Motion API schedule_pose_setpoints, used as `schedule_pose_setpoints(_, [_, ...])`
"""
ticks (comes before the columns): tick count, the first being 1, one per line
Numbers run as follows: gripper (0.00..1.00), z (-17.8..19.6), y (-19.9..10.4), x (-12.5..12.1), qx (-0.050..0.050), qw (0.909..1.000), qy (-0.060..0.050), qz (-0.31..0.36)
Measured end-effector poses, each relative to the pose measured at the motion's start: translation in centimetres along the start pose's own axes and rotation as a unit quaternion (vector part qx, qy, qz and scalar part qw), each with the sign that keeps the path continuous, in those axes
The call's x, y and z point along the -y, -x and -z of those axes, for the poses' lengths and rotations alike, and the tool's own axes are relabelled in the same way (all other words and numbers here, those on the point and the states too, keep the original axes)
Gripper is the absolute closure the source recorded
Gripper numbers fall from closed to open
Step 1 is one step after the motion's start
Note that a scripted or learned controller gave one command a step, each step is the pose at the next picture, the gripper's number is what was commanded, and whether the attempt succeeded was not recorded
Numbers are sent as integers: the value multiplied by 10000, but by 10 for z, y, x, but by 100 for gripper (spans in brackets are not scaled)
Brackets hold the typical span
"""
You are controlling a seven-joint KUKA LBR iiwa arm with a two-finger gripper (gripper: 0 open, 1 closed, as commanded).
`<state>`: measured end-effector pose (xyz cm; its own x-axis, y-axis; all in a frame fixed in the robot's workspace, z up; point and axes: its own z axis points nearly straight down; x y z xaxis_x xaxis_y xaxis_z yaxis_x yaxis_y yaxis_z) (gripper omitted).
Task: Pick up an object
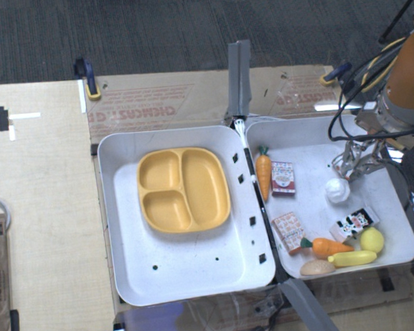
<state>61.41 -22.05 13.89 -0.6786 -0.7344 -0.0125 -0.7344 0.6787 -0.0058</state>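
My gripper (351,164) hangs over the right bin (307,139) near its far right side, fingers pointing left and down. Just below its tips lies a small white rounded object (337,190); I see nothing between the fingers. Also in this bin: a carrot (264,175), a red carton (283,177), a second red carton (290,231), a smaller carrot (326,246), a black-and-white cow-print box (352,224), a yellow lemon (371,240), a banana (354,258) and a beige potato-like piece (317,267).
The left bin (129,262) holds a yellow divided plate (183,189). A grey post (239,79) rises behind the seam between the bins. Cables (361,75) loop at the arm's wrist. Cardboard (165,103) lies behind the bins.
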Motion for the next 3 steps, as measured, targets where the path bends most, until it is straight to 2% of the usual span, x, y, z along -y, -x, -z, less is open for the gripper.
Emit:
schedule_pose_setpoints(1, [100,28,118,-45,-30,9985,21,549])
schedule_pose_setpoints(2, [100,140,158,-81,-26,9892,27,1466])
schedule_pose_setpoints(3, [100,70,188,-112,-27,9556,51,2947])
